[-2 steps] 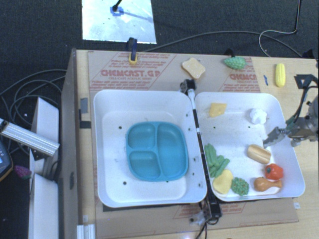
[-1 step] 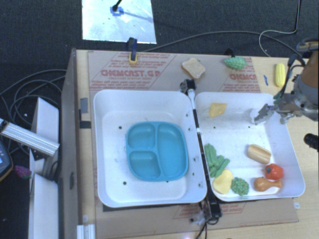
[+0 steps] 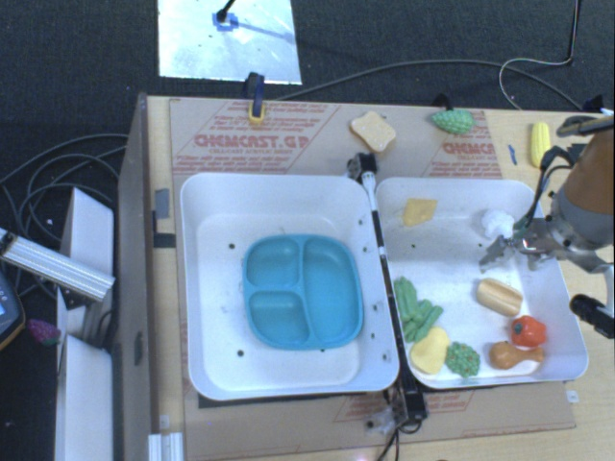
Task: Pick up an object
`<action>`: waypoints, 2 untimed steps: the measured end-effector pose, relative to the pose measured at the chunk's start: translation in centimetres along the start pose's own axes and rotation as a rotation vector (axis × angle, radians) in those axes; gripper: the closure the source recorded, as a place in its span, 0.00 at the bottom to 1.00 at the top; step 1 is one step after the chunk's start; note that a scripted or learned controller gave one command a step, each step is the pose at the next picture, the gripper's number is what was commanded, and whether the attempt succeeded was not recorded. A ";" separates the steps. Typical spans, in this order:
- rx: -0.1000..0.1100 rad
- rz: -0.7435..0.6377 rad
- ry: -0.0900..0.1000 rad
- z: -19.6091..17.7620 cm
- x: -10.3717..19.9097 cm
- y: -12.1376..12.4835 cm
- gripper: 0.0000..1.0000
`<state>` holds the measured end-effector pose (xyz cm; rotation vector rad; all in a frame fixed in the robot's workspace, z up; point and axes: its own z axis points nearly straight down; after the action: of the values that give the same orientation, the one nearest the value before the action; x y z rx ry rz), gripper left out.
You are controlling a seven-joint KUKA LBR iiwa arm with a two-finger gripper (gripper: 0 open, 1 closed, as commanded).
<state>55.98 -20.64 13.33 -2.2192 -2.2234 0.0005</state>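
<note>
My gripper (image 3: 514, 254) hangs low over the right bin (image 3: 452, 195), near its right side, with the fingers spread open and nothing between them. A white lump (image 3: 497, 222) lies just up-left of it, and a tan bread roll (image 3: 500, 297) lies just below it. Along the front of that bin sit a red pepper (image 3: 528, 330), an orange piece (image 3: 509, 355), a green broccoli (image 3: 462, 358), a yellow piece (image 3: 430, 351) and green beans (image 3: 415, 307). A pale yellow wedge (image 3: 419, 211) lies at the back left.
The left bin (image 3: 211, 219) holds a blue divided plate (image 3: 303, 291). On the bench behind the bins lie a bread slice (image 3: 373, 131), a green toy (image 3: 453, 120) and a yellow corn cob (image 3: 540, 144). The arm (image 3: 588, 195) comes in from the right.
</note>
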 end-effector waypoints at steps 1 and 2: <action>-0.001 0.001 0.000 1.4 1.5 -2.1 0.00; -0.001 0.001 0.000 4.1 0.0 -3.0 0.00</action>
<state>52.95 -20.65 9.23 -2.2205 -2.2233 -0.0002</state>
